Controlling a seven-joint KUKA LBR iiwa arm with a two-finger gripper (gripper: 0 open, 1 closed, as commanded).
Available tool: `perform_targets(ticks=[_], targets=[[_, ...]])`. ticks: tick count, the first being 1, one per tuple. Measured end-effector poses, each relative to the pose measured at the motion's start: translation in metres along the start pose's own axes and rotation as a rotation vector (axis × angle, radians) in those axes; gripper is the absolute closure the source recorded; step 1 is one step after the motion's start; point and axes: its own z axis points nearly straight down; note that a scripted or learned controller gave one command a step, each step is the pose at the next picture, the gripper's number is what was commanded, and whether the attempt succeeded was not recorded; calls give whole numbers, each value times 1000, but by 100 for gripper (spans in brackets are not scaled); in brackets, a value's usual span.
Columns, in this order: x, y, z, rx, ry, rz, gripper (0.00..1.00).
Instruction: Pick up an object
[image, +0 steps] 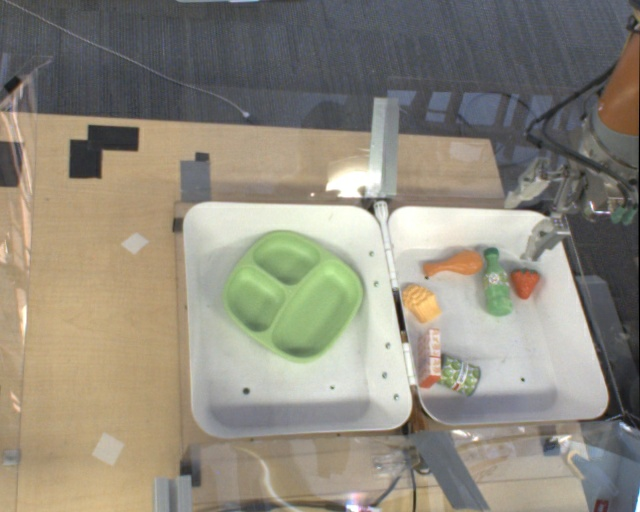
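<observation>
The gripper (545, 240) is seen at the upper right of the frame, just above the strawberry (526, 284), likely lined up for a pick there. Nothing is held; whether it is spread or closed cannot be told, as it looks small and blurry. The green bottle (495, 284) and drumstick (455, 265) are packed close beside the strawberry, near the right bin (560, 395) wall, so little room is left.
</observation>
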Motion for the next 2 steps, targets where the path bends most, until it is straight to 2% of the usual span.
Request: perform_targets(ticks=[1,2], targets=[[-26,-4,179,0,1,16,0],[-31,-3,162,3,-13,9,100]])
